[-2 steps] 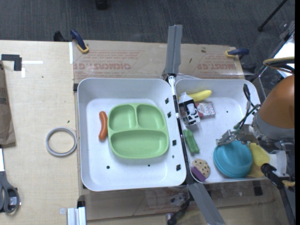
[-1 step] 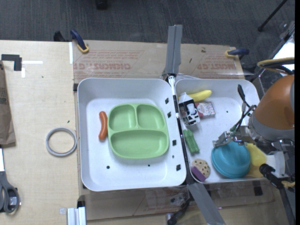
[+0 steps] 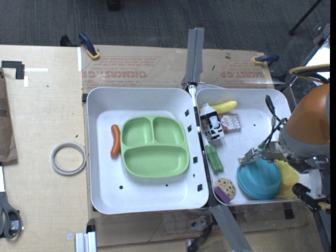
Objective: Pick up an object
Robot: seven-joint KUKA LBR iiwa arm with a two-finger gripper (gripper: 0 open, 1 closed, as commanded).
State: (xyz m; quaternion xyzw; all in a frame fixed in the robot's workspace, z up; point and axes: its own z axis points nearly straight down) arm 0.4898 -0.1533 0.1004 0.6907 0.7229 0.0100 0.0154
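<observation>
the arm comes in from the right edge of the frame, its orange band at middle right, and the gripper point(image 3: 258, 155) sits low in the right bin point(image 3: 252, 96), just above the upper left rim of a blue bowl point(image 3: 259, 179). i cannot tell whether the gripper is spread or pressed together; the metal parts there are small and blurred, and nothing is visibly held.

the task names no particular object, so the nearest candidates are the likely targets: the blue bowl at lower right, with a yellow object point(image 3: 287, 175) touching its right side. further left in the same bin lie a green piece point(image 3: 213, 158) along the divider, a cookie-like toy point(image 3: 224, 189) at the bottom, a small black-and-white carton point(image 3: 211, 125), a red-and-white packet point(image 3: 231, 123) beside it, and a banana point(image 3: 223, 107) near the top.

to do this step well, i judge the gripper should settle on one object rather than straddle the bowl rim and its yellow neighbour. the bowl's thin wall would suit a pinch over the rim, coming straight down so it does not tip. the bin wall is close, so little room for sideways correction.

the left bin point(image 3: 97, 156) holds a green divided plate point(image 3: 155, 146) and an orange sausage toy point(image 3: 115, 140), well apart from the gripper.

the arm's body hides the right bin's right side, and the yellow object is partly covered, so its shape is unclear.
</observation>
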